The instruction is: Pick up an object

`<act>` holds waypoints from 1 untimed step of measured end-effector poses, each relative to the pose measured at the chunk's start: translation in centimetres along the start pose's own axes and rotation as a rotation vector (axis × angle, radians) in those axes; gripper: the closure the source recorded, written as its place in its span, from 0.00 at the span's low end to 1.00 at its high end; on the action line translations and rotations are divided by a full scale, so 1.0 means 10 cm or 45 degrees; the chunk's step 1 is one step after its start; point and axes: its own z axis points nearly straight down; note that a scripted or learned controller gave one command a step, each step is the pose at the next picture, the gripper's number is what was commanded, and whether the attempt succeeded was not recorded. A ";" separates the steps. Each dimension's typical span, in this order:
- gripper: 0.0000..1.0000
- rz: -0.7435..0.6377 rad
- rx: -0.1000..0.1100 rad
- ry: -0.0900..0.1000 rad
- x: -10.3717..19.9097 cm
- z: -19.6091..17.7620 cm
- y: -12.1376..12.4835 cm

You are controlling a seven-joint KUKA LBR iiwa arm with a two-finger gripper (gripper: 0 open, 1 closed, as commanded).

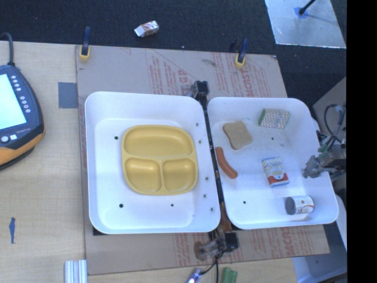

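The right bin (254, 200) holds a tan slice of toast (237, 134), a reddish sausage (226, 163), a small red-and-white carton (275, 171), a can (299, 206) lying on its side, and a patterned green pad (274, 118). My gripper (313, 168) shows as a grey shape at the right bin's right rim, with cables behind it. It sits right of the carton and above the can, apart from both. Nothing is visibly held in it.
The left bin (106, 208) holds a yellow divided plate (159, 159). A teach pendant (15, 119) lies at the bench's left edge. Clamps (241, 56) pin the cardboard at the back. A wrapper (146, 29) lies on the dark floor beyond.
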 end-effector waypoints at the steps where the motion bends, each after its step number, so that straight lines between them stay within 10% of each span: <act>1: 0.00 0.000 0.001 0.000 0.00 0.00 0.00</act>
